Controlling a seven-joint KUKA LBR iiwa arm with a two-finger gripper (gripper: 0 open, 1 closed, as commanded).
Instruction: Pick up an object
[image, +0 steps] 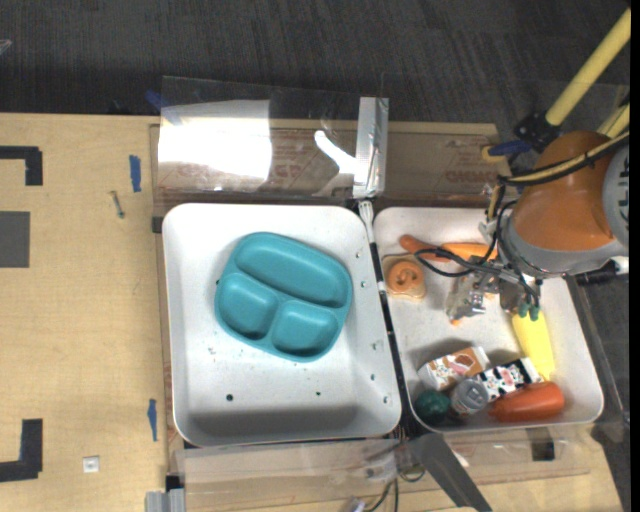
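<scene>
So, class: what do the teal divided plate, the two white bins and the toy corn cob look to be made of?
Teal divided plate: probably moulded plastic, with a smooth, fairly matte, uniform colour and rounded compartments. Left white bin and right white bin: likely thin formed plastic, slightly glossy, with soft rounded corners. Toy corn cob: seems plastic or rubber, bright yellow and smooth, though too small to be sure.

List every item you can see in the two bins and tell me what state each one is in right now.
Teal divided plate: flat in the left bin, right side up.
Donut: lying flat, right bin.
Carrot: on its side along the far wall.
Corn cob: on its side.
Red pepper: on its side at the near wall.
End effector: low over the right bin, grip unclear.
</scene>
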